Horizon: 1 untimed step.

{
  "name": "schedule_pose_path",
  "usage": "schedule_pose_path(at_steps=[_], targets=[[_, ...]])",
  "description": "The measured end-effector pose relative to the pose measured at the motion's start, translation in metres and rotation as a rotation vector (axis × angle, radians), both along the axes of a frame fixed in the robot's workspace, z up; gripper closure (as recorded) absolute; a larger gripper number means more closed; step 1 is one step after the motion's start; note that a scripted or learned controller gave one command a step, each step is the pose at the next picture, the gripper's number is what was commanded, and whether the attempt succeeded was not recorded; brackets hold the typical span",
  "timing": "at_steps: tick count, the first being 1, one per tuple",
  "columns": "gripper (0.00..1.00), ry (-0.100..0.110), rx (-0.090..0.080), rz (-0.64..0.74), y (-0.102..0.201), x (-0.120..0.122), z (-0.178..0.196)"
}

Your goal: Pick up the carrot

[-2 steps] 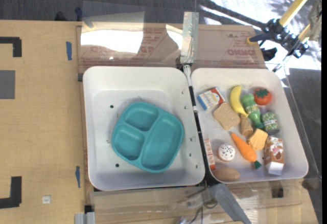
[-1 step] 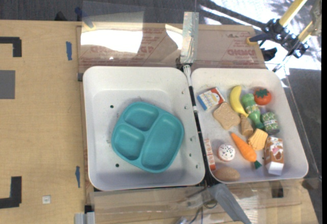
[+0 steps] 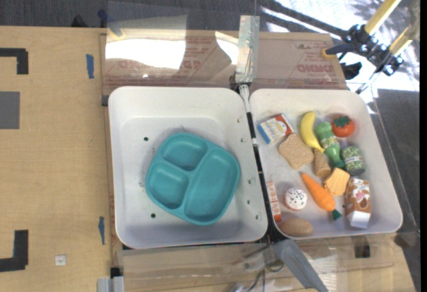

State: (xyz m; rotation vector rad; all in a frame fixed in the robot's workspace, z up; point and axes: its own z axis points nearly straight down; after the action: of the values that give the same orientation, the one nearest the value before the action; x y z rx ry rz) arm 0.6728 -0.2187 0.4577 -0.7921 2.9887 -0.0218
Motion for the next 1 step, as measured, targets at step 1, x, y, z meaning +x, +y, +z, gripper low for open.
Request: schedule_pose_path(at_steps=[1], targets=[[1.0,-0.013,0.0,-0.001,0.0011,0.0015,0.0135]])
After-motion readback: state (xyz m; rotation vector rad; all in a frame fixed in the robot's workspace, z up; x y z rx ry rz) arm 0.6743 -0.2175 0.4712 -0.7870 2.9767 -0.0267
